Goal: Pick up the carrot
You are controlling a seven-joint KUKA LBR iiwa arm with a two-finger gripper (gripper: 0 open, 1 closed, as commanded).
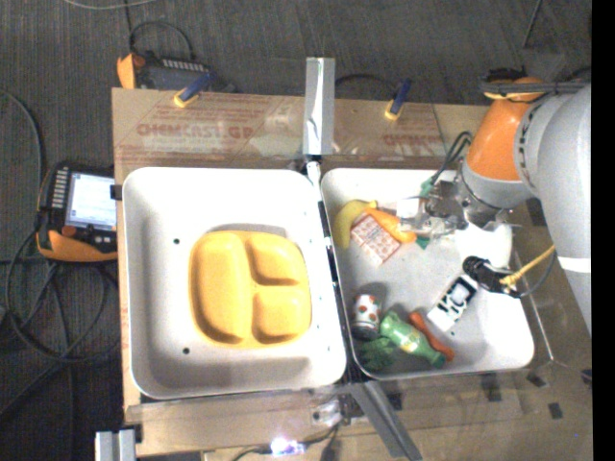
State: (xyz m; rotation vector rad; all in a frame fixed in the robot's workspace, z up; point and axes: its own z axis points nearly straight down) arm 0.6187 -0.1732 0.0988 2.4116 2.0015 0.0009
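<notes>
Two shallow white bins are seen from above on a desk (240, 128). The left bin (154, 257) holds one yellow divided tray (252, 288) near its centre, with bare white floor all around it.

The right bin (500, 339) is more crowded. One carrot (430, 336) is found near the bin's front edge, lying flat, its long axis running diagonally from upper left to lower right; which end is the tip cannot be told. It is touched on its left by one green leafy toy (399, 339), and one small red-and-white can (366, 309) is placed just beside that. One black-and-white device (454, 302) lies just right of the carrot.

At the back of the bin, one yellow banana-like piece (346, 217), one red-and-white packet (376, 238) and one orange item (396, 226) are clustered together. The tool (430, 221) is positioned over the bin's back part, just right of that cluster and well apart from the carrot; whether it is spread or closed cannot be told. Bare floor is left in the bin's middle and front right corner.
</notes>
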